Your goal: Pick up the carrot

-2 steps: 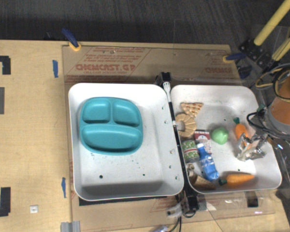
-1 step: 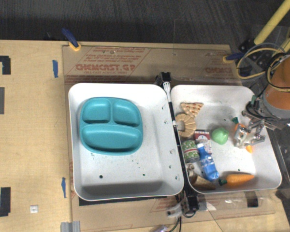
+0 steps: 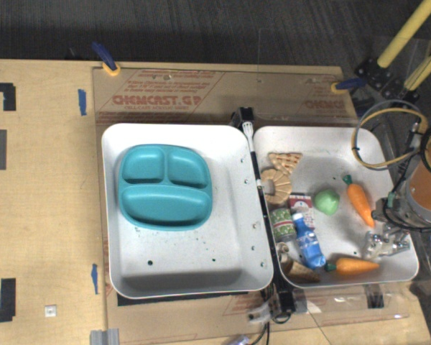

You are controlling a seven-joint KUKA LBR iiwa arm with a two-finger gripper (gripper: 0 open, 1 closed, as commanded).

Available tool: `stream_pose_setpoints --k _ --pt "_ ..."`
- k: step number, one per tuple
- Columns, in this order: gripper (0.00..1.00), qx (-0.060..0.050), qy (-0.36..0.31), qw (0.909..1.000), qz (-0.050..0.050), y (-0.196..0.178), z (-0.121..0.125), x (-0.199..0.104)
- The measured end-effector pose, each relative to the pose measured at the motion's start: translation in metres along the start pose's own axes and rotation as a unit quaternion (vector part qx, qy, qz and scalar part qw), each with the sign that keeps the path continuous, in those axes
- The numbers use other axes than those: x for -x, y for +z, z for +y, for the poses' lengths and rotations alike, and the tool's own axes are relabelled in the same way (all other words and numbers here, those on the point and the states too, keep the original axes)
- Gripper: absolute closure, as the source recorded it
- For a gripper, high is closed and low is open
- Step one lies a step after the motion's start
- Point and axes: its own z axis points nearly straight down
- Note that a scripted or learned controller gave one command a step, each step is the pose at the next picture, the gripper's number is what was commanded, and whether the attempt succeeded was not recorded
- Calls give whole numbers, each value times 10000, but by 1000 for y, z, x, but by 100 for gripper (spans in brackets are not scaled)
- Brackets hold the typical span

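— Two carrots lie in the right bin (image 3: pixel 323 136). Which one sits nearer the gripper?

— Both are close. One carrot (image 3: pixel 359 203) lies near the bin's right wall, tilted, green stem end toward the bin's far side, orange tip pointing down toward the gripper (image 3: pixel 385 244). The second carrot (image 3: pixel 353 267) lies along the near wall, almost level, green end to the left, just below and left of the gripper.

— State of the gripper?

— It hangs at the bin's right near corner, below the arm's orange band (image 3: pixel 425 182). From here it reads as a pale metal cluster; whether it is released or clenched I cannot tell. No carrot shows inside it. The tilted carrot's tip ends just above and left of it; the level carrot's tip ends just beside it, lower left.

— Other contents of that bin?

— A green ball (image 3: pixel 327 202) left of the tilted carrot. A blue bottle (image 3: pixel 308 241) lying left of the level carrot. A small red-and-white packet (image 3: pixel 299 203) and a green can (image 3: pixel 281 221) near the dividing wall. Tan biscuit-like pieces (image 3: pixel 279 172) toward the far left corner.

— And the left bin (image 3: pixel 129 264)?

— It holds a teal divided tray (image 3: pixel 165 187) with three compartments, well apart from both carrots.
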Motion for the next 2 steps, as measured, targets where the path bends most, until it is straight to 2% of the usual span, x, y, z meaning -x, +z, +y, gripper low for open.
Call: stream_pose_setpoints --k 1,2 --pt "100 -14 -452 9990 12 -1 1 57" --pt "0 -15 -433 9991 21 0 1 55"
